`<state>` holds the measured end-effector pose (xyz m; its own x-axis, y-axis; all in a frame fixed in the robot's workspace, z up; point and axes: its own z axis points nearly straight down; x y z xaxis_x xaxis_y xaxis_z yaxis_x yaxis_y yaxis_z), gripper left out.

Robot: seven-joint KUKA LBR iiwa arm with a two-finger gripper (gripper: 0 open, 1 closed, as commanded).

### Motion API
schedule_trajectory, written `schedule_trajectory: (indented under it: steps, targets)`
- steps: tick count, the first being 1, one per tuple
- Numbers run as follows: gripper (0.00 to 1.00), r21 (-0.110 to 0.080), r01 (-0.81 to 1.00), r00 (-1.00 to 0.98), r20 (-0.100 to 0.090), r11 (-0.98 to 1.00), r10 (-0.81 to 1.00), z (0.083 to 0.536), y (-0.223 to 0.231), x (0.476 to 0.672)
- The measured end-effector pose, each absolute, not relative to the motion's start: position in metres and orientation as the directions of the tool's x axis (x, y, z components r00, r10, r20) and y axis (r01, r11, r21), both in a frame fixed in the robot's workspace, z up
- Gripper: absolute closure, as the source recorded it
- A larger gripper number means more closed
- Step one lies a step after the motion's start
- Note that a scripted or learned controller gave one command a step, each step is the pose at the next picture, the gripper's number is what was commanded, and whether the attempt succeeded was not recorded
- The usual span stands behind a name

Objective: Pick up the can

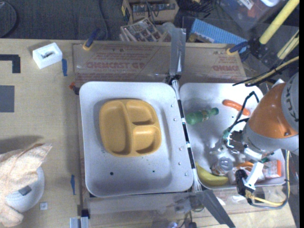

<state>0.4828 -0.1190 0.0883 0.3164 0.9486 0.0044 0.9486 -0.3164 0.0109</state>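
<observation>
The can [225,165] sits at the lower right of the frame, inside the right bin [204,95], just above a banana [211,177]; the claw [229,152] hovers right there; I cannot tell its state.

A silver can [225,164] stands upright in the right bin [204,93].

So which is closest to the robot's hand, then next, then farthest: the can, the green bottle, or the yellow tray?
Measured from the hand in the camera view:
1. The can, right under the hand in the right bin.
2. The green bottle, farther back in the same bin, near the divider.
3. The yellow tray, over in the left bin.
</observation>
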Motion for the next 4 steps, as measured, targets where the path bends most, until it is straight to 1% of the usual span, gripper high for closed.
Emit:
schedule_trajectory:
  steps: [1, 2, 3, 4]
  targets:
    - [0.00, 0.008, 0.996, 0.084, 0.000, -0.084, 0.996, 0.089, -0.108, 0.482]
    - [1.00, 0.012, 0.996, 0.086, 0.000, -0.086, 0.996, 0.099, -0.109, 0.482]
    - [0.00, 0.012, 0.996, 0.086, 0.000, -0.086, 0.996, 0.099, -0.109, 0.482]
    - [1.00, 0.013, 0.996, 0.089, -0.001, -0.089, 0.996, 0.109, -0.111, 0.482]
